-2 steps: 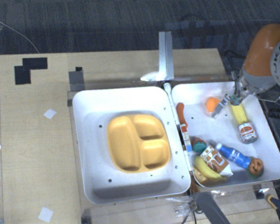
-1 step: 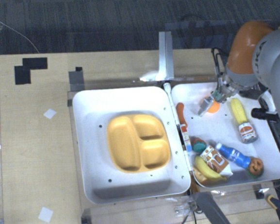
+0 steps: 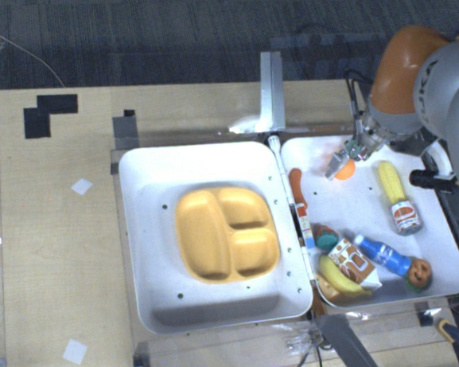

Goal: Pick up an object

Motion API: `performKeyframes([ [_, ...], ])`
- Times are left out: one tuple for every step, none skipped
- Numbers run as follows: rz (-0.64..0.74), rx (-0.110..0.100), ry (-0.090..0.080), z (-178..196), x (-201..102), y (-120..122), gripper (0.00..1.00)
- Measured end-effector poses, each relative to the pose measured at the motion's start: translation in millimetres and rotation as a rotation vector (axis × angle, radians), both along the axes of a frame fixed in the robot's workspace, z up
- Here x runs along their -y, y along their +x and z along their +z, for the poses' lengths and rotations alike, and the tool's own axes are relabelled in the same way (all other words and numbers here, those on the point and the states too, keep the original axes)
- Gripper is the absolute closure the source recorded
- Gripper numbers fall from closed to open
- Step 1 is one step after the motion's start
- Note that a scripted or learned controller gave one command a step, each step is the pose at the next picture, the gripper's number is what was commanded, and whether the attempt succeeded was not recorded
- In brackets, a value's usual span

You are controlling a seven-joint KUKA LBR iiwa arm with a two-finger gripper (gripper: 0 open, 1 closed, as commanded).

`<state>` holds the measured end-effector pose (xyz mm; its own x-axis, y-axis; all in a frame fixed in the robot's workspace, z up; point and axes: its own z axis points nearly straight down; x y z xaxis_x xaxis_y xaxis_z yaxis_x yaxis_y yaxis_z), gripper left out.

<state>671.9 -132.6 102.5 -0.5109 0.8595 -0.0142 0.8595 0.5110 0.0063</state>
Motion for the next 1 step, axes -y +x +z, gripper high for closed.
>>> performKeyframes([
  [-0.234, 0.001, 0.012, 92.0, -66.4, -0.2, 1.0],
])
